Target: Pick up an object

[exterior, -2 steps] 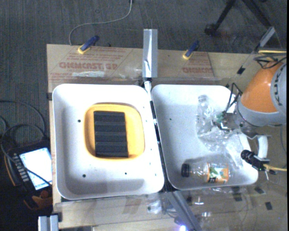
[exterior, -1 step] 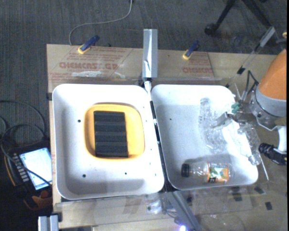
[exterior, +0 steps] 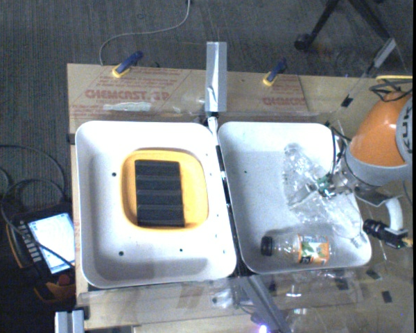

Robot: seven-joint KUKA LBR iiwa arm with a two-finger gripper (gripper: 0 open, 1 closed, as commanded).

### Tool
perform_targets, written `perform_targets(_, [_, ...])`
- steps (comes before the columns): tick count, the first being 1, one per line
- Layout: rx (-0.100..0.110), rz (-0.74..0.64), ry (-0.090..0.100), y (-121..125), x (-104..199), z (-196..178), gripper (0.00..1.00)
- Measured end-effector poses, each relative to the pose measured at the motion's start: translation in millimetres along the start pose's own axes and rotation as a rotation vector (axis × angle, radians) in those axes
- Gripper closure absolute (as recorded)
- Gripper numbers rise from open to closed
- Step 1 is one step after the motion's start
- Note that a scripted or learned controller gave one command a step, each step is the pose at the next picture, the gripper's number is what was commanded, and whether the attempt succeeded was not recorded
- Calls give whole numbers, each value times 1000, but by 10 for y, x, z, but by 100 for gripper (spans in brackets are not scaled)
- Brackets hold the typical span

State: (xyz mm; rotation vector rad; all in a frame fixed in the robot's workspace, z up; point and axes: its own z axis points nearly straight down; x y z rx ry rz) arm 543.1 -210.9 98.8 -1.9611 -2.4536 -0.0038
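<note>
You'll find the plastic bottle [exterior: 296,248] lying along the right bin's [exterior: 263,141] near edge, cap leftward, arm [exterior: 381,144] at the bin's right edge; hand state: cannot tell.

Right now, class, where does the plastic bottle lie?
The plastic bottle lies on its side in the right bin, along its near edge, below the crumpled clear plastic.
</note>
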Motion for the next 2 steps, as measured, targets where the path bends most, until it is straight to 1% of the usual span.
perform_targets(1, [-1, -1, 2, 10, 11, -86, 100])
perform_targets(2, [2, 2, -1, 565, 798, -746, 100])
